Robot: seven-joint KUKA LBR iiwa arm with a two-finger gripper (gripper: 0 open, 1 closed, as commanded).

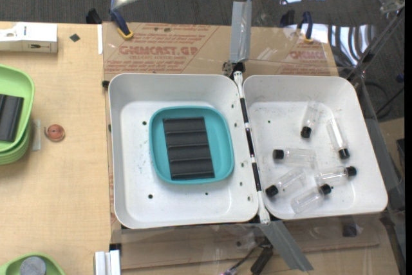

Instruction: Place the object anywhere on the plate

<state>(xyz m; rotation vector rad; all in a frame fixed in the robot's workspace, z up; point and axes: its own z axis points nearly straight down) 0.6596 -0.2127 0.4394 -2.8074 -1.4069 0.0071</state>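
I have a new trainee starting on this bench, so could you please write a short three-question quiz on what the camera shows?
1. True or false: the teal plate sits in the left bin.
2. Multiple choice: the clear vials in the right bin have caps that are A) black, B) red, C) white.
3. Fill in: the dark ridged insert lies on the ____.

Key
1. True.
2. A, black caps.
3. Plate; no vial is on it yet.
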